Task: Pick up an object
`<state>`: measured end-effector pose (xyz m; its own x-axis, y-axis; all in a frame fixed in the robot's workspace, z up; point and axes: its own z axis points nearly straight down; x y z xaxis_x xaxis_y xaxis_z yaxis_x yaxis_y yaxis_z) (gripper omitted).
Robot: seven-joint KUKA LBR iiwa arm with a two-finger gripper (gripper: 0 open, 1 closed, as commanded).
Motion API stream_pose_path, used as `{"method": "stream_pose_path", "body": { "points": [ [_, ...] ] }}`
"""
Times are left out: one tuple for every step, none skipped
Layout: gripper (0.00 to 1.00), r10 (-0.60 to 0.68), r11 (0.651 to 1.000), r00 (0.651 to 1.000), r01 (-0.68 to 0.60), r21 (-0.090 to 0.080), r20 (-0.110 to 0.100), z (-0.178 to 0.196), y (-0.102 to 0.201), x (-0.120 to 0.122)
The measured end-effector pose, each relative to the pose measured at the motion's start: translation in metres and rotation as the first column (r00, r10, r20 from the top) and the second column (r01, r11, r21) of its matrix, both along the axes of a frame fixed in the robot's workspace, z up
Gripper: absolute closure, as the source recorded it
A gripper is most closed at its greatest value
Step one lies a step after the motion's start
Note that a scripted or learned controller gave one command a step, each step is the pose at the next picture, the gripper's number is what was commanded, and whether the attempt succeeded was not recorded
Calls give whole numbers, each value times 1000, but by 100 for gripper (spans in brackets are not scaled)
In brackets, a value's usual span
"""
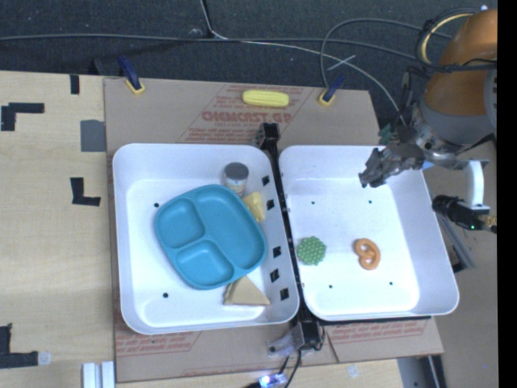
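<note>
Wooden desk (48, 241), cardboard sheet under two white bins. Pincer (373, 174) dark, hanging over right bin (432, 249), far edge; its opening cannot be told. Pretzel (367, 254) and green ball (311, 250) lie apart on that bin's floor. Left bin (133, 241): blue tray (210, 234) partly hides yellow pieces.

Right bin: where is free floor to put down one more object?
In the right bin, floor is bare between the gripper at the back and the green ball and pretzel nearer the front. The left bin is crowded by the blue tray.
</note>
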<state>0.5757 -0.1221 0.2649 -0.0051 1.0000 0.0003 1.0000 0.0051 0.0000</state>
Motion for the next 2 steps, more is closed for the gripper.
{"method": "stream_pose_path", "body": {
  "points": [
    [100,2,1000,1000,-2,1,-1,-4,61,4],
    [100,-1,1000,1000,1,-1,-3,-24,108,16]
  ]
}}
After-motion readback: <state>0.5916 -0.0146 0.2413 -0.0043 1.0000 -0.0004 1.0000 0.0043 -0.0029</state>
